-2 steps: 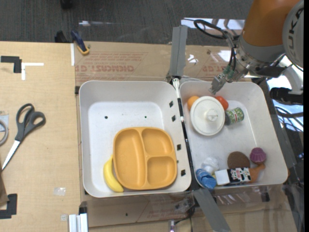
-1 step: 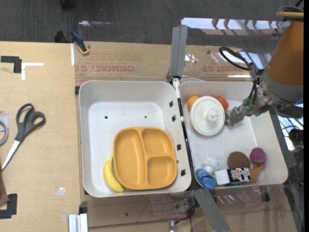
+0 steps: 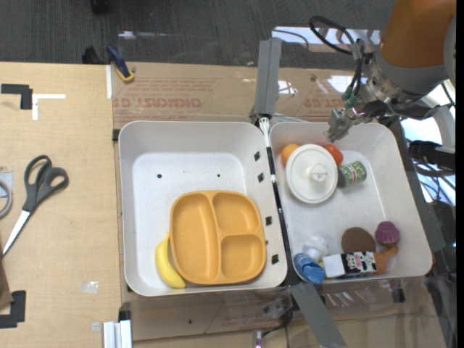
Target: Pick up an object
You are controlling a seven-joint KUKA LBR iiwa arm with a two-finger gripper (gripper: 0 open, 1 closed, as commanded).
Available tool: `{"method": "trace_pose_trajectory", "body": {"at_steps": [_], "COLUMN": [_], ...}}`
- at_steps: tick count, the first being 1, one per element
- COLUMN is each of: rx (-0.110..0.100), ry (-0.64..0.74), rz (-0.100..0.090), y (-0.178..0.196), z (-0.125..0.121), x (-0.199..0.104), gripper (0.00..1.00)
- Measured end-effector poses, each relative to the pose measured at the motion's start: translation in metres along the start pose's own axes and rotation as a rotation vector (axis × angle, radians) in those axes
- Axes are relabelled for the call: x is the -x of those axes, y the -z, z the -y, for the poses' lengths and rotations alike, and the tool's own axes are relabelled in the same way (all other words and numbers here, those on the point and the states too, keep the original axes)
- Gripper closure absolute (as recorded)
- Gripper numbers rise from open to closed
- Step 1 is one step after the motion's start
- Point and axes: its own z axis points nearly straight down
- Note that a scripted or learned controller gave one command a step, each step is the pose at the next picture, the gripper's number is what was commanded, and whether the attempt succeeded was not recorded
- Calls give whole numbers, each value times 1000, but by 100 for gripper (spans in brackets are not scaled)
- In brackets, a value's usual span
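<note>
We find the gripper [image 3: 338, 127] poised over the far rim of the right bin [image 3: 400, 167], jaws pointing down; how far apart they stand we cannot tell, and nothing shows between them. The nearest candidates lie just toward us and slightly left: one white lid [image 3: 312, 172], one orange ball [image 3: 290, 151] at its far-left edge, one green can [image 3: 353, 173] lying on its side. The left bin [image 3: 138, 194] holds one yellow divided plate [image 3: 216, 236] and one banana [image 3: 166, 264].
</note>
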Motion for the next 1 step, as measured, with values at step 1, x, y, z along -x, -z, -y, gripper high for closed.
{"method": "trace_pose_trajectory", "body": {"at_steps": [1], "rx": [-1], "ry": [3], "rz": [3], "y": [9], "z": [-1], "x": [0], "gripper": [100]}}
